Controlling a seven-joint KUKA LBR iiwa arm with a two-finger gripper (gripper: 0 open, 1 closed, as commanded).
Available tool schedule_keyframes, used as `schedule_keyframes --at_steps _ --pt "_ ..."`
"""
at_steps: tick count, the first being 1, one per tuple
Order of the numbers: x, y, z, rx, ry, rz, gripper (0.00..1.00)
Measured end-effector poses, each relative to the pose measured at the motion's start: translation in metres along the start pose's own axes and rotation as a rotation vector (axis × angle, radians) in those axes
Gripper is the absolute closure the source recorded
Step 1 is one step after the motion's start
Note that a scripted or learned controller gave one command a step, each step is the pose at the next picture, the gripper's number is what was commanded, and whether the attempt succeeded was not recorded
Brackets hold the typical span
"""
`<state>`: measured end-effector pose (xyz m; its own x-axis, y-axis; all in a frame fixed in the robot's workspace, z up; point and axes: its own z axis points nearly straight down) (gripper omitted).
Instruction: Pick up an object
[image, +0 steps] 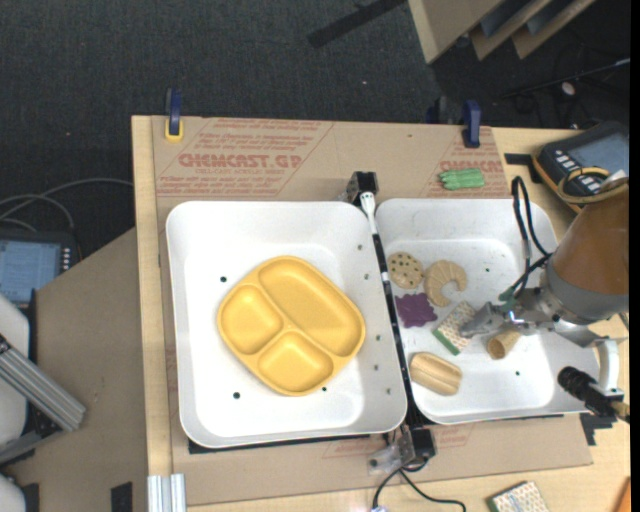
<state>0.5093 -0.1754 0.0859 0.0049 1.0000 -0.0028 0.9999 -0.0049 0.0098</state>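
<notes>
The right bin (480, 225) holds several small objects. A round speckled cookie (405, 268) and a curled tan pastry (446, 281) lie at its back left. A purple piece (414, 310) sits below them, and a tan bread roll (435, 373) lies at the front left. My gripper (489, 322) is low in the middle of the bin. It sits between a green-and-white checked piece (455, 328) on its left and a small tan cylinder (502, 344) just beneath it. The arm's orange band (600, 250) rises to the right.
The left bin (200, 250) carries a yellow three-part plate (290, 322). A green item (462, 179) lies on the cardboard behind the right bin. A yellow-and-black device (585, 165) sits at the far right. Clamps (362, 186) join the bins.
</notes>
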Motion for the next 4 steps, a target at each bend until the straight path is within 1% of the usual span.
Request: schedule_keyframes --at_steps 1,2,3,4 --pt "0.036 0.076 -0.002 -0.001 -0.001 -0.01 0.0" --pt "0.068 0.159 -0.002 -0.003 -0.001 -0.011 0.0" --pt "0.066 0.158 -0.014 -0.005 0.0 -0.007 1.0" --pt "0.103 0.082 -0.104 0.011 0.006 -0.007 1.0"
